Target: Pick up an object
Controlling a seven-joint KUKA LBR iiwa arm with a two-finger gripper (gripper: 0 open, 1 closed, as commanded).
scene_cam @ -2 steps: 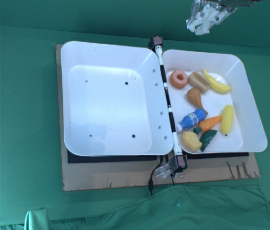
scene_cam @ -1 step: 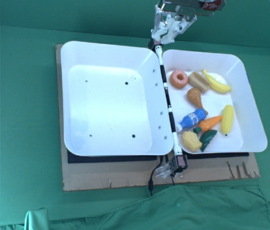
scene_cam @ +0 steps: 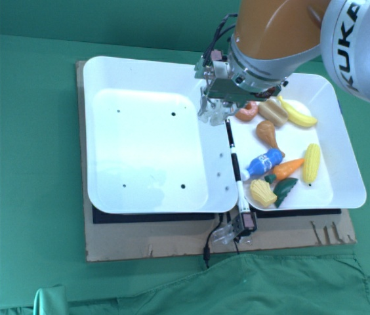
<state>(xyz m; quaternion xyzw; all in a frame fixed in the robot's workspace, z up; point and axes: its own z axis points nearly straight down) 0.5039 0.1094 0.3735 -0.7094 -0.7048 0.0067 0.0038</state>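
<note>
Arm: grey KUKA arm with orange band [scene_cam: 283, 18] enters from the upper right and hangs over the seam between the two bins.
Pincer: the pincer [scene_cam: 214, 113] sits low at the upper end of the seam, at the top left corner of the right bin; its opening cannot be told from this view, and nothing is seen held in it.
Left bin: shallow white plastic bin [scene_cam: 106, 84] on the left, its floor showing a few small dark dots.
Right bin: shallow white plastic bin [scene_cam: 346, 176] on the right — it carries all the toy food.
Shrimp: orange toy shrimp [scene_cam: 246, 112] just beside the pincer, partly under the wrist.
Hot dog: tan toy hot dog in a bun [scene_cam: 273, 112] to the right of the shrimp.
Banana: yellow toy banana [scene_cam: 298, 113] near the hot dog, toward the far rim.
Drumstick: brown toy chicken drumstick [scene_cam: 267, 134] below the hot dog.
Bottle: blue toy bottle with white cap [scene_cam: 262, 163] lying tilted near the seam.
Carrot: orange toy carrot [scene_cam: 287, 168] just right of the bottle.
Corn: yellow toy corn cob [scene_cam: 311, 163] — upright in the picture, right of the carrot.
Yellow piece: ribbed yellow toy food piece [scene_cam: 262, 193] at the near left corner.
Green piece: dark green toy vegetable [scene_cam: 285, 189] touching the yellow piece.
Desk: green-covered desk [scene_cam: 34, 176] with a brown cardboard sheet [scene_cam: 172, 245] under both bins.
</note>
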